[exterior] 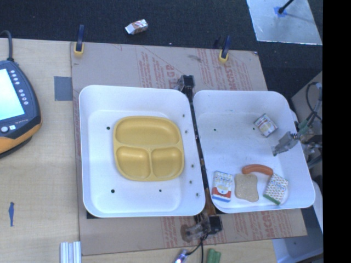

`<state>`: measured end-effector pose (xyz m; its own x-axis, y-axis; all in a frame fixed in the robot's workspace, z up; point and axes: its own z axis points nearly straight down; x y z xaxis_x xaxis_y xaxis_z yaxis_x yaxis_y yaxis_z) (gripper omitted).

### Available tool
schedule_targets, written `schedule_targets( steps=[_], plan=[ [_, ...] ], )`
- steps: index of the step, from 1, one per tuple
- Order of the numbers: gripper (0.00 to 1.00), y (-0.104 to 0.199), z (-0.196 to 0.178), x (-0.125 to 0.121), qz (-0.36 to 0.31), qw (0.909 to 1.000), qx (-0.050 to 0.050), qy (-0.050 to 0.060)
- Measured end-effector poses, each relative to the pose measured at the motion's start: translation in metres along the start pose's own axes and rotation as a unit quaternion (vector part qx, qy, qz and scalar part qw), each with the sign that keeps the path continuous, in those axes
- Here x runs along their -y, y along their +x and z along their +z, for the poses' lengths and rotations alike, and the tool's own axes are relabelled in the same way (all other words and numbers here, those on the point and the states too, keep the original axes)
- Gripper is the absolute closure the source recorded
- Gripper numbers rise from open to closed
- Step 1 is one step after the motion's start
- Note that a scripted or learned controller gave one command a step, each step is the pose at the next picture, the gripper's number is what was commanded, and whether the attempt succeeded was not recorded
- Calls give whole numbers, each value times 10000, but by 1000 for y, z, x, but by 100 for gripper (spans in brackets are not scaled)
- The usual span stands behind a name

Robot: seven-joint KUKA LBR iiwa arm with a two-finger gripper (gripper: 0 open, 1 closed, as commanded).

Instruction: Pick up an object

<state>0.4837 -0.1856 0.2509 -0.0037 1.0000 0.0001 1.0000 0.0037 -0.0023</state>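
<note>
We saw cardboard (137, 64) beneath two bins (88, 147); the gripper (285, 143) neared a can (265, 125), its grasp indiscernible.

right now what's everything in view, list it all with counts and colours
white bins: 2, white, side by side on the bench
divided plate: 1, yellow, middle of left bin
small can: 1, silver, upper right bin
sausage: 1, orange-red, lower right bin
bread slice: 1, tan, below the sausage
small carton: 1, blue and white, left of the bread
green packet: 1, green and white, right of the bread
pendant: 1, grey and orange, left edge
wrapper: 1, silvery, on dark floor
gripper: 1, grey, right bin's right edge
</note>
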Motion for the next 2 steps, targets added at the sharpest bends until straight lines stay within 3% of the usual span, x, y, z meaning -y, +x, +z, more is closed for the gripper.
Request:
schedule_targets(
  steps=[1,2],
  plan=[
    [0,-6,154,-46,-15,10000,-3,22],
    [0,-27,157,-107,7,10000,-3,-5]
  ],
)
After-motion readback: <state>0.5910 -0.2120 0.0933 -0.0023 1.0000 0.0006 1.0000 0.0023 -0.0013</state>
